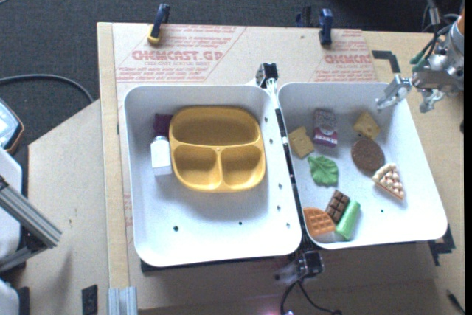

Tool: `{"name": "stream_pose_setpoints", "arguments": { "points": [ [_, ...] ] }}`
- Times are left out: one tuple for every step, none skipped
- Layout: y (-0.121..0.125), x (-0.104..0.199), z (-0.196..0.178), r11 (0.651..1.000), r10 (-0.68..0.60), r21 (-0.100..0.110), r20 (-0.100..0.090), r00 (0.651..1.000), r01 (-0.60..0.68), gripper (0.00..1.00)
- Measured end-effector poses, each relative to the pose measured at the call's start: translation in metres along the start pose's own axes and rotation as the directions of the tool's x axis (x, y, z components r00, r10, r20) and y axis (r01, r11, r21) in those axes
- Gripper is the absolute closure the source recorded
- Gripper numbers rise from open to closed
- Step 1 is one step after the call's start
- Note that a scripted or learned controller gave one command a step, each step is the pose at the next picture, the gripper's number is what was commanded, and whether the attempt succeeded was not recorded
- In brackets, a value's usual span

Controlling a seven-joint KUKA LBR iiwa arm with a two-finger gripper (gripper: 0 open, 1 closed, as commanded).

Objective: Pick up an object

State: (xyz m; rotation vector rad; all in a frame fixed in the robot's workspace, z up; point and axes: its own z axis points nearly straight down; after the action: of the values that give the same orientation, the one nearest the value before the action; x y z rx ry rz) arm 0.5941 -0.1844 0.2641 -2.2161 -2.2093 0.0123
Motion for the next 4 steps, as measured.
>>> {"name": "stream_pose_setpoints", "arguments": {
  "points": [
    [0.002,0.001,-0.008,1.000,-0.003,-0.014,0.003,1.000,0.003,0.00],
    [0.003,0.002,0.034,1.000,-0.004,-0.010,0.002,1.000,0.004,0.00],
    [0.007,-0.005,0.081,1.000,-0.003,-0.008,0.001,1.000,0.003,0.00],
    [0.003,0.005,0.132,1.000,-0.003,-0.007,0.000,1.000,0.003,0.00]
  ]
}}
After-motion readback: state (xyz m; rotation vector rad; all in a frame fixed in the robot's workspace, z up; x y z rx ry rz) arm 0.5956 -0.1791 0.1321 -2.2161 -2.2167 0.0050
